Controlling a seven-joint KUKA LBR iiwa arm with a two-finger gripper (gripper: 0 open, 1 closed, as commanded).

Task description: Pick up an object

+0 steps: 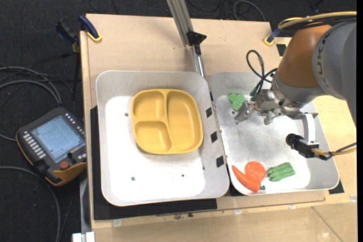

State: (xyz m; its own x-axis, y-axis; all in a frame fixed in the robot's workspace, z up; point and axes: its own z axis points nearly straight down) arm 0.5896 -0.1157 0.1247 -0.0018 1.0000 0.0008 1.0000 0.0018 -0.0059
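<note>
Nearest the lens, at the front of the right bin (317, 175): an orange toy carrot (245, 177) touching an orange-red round toy (255, 170), with a green toy vegetable (281, 172) just beside them. Farther back in the same bin, by its left wall, a small green leafy toy (237, 101). Beside it, the end effector (245, 113), low over the bin floor and pointing toward the divide between the bins, close to the green leafy toy; contact hard to judge. Nothing visibly gripped; whether spread wide or narrow, cannot tell from this angle. Reaching in from the right, the grey arm (340, 59), bent down at the wrist, with its orange band (303, 59) bulging above the bin and black cables looping off the wrist. Resting in the left bin (113, 139), a yellow three-compartment plate (167, 121), roughly central and well apart from the toys. Underneath both bins, the tan surface (142, 42). Off to the left on the dark floor, a teach pendant (54, 144) with a lit screen.
</note>
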